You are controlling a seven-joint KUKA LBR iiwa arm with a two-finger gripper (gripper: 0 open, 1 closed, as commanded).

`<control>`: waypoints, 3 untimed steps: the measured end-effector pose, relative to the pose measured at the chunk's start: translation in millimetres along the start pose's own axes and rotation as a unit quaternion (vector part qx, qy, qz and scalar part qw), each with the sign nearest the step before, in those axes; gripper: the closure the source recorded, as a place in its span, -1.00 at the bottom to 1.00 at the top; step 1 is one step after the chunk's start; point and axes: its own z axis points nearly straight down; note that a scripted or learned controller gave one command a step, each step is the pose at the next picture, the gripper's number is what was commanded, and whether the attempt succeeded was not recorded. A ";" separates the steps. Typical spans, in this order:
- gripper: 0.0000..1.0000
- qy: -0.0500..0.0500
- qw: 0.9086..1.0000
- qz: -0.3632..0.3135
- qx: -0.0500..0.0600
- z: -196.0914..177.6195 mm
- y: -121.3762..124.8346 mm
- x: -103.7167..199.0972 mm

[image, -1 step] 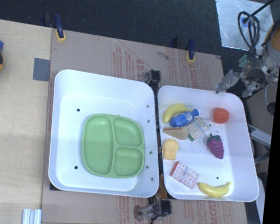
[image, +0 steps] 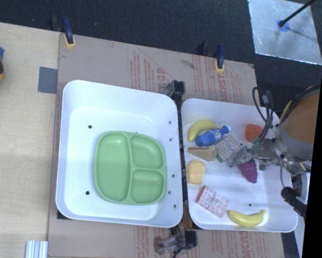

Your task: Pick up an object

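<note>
Purple grapes [image: 250,171] near right bin's [image: 277,226] right edge, my claw [image: 243,158] just beside; grip state unclear. Green tray [image: 129,168] mid left bin [image: 78,145].

Red printed lettering runs in lines across the brown cardboard sheet [image: 156,67] beneath the two bins, along its far edge and again along its near edge, but the letters are too small and faint to read. The small flat packet with a red-and-white pattern [image: 212,200], near the right bin's near edge, carries print equally illegible.
</note>
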 end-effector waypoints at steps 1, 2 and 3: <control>-1.00 -0.001 1.000 -0.001 -0.002 24.3 15.3 -8.6; 1.00 -0.002 1.000 -0.003 -0.002 13.5 15.8 -9.7; 1.00 0.000 1.000 -0.001 -0.002 24.1 -24.3 77.5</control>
